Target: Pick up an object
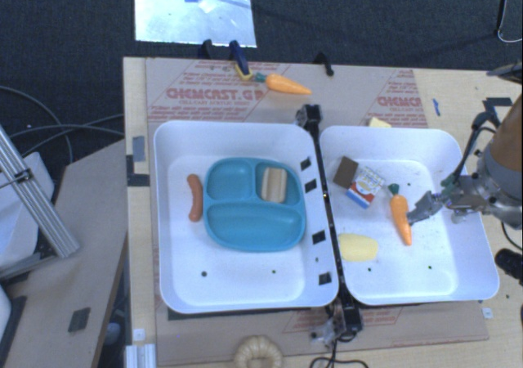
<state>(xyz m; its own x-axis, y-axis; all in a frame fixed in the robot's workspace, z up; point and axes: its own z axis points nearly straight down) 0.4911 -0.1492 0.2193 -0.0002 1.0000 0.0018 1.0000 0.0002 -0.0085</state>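
The left bin [176, 276] is holding a brown sausage [194, 197], smooth and rod-shaped, lying near its left wall. Just beside it a teal plate [245, 227] with three compartments is resting; it looks like matte plastic with rounded corners. A pale tan block [273, 185] is sitting in the plate's upper right compartment.

Behind the bins, a second orange carrot [283, 84] is lying on the brown cardboard surface [204, 95].

In the right bin [458, 276], a dark brown block [346, 171] is touching a small printed box [364, 186]. A pale yellow, rounded piece [358, 247] is lying near the lower left of this bin. The orange carrot [400, 218] is a smooth, glossy toy, tapered, with a small green top; it is lying near the middle of the bin.

The gripper [425, 208] is hanging just beside the carrot, on its right. I cannot tell if the fingers are open or closed, because they are looking blurred and dark.
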